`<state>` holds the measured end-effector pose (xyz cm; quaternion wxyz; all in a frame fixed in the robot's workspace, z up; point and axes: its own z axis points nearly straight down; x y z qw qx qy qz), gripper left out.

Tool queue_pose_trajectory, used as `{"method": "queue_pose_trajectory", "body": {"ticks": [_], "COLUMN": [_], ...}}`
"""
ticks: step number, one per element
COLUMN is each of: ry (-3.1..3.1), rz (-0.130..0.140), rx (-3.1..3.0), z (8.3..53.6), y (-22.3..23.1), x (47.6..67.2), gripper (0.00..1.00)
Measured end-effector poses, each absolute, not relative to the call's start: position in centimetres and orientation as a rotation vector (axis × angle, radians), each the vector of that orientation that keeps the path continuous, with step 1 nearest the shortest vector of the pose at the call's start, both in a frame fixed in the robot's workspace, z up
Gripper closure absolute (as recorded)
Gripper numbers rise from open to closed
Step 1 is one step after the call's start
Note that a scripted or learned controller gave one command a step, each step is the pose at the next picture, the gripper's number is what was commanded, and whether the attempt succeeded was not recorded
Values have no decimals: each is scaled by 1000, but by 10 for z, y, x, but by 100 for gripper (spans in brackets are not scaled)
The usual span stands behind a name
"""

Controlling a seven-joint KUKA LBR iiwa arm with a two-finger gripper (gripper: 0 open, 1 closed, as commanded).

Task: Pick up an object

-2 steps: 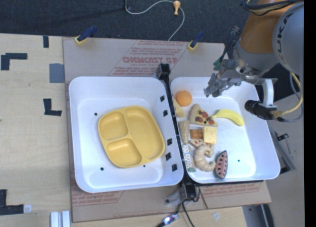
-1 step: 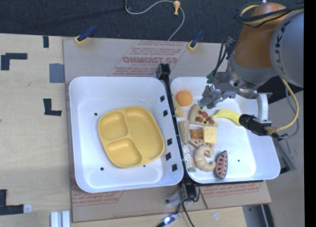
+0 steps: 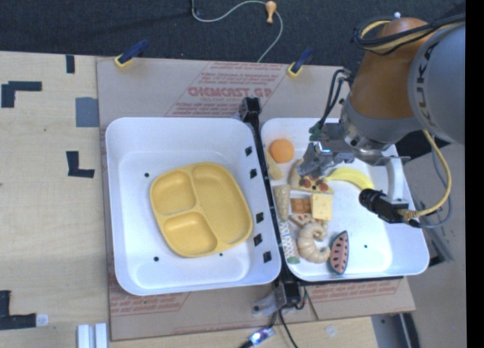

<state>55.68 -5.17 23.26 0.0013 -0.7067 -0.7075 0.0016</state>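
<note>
From the overhead camera, two shallow white bins sit side by side on a brown cardboard sheet laid over the pale wood counter. The left bin has smooth, glossy walls and rounded corners; much of its floor is bare around a yellow divided plate, a matte plastic piece with three compartments, lying flat and slightly turned near the middle. There is open room along that bin's upper and left edges.

The right bin is more crowded. Its left half, close to the wall shared with the other bin, holds a tight cluster of small toy foods: a round orange ball near the top, a curved yellow banana to the right of centre, a square yellow cheese-like block touching a small tan cracker-like square, a pale ridged croissant shape below them, and a watermelon slice with a dark rind beside it. A pale corn-like stick lies along the dividing wall. The lower right of this bin's floor is bare.

The grey arm enters from the right, its orange band above the wrist. The gripper hangs low over the cluster, just left of the banana and right of the orange ball. Whether its fingers are apart or together cannot be told, since the dark metal blurs into the items beneath.
</note>
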Motion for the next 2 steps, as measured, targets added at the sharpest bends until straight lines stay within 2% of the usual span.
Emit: {"method": "queue_pose_trajectory", "body": {"ticks": [1, 2], "ry": [-2222, -2221], "rz": [2, 5], "rx": [-2218, -2220], "z": [230, 218], "y": [-46, -56], "x": [555, 562], "gripper": [100, 100]}}
